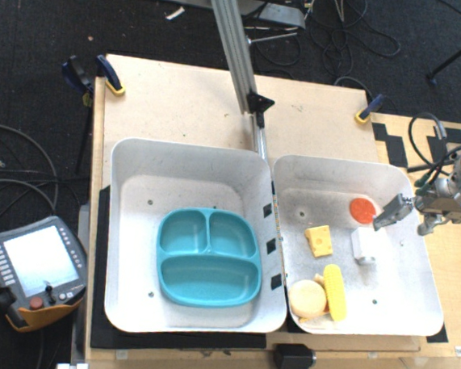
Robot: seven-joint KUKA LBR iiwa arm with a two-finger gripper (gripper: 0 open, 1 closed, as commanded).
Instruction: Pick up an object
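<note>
Pale wood bench [181,106] with yellow clamps at its back corners, sitting on dark floor strewn with cables; you've got a teach pendant [34,270] lower left, screen too washed out to read. Left bin [135,162] holds a teal divided tray [206,256]; right bin [423,287] holds a red disc [363,209], yellow wedge [319,240], white block [363,244], yellow bar [334,292] and a cream round [308,299]. Gripper [410,213] hangs over the right bin's far-right edge, fingers spread apart with nothing between them.
</note>
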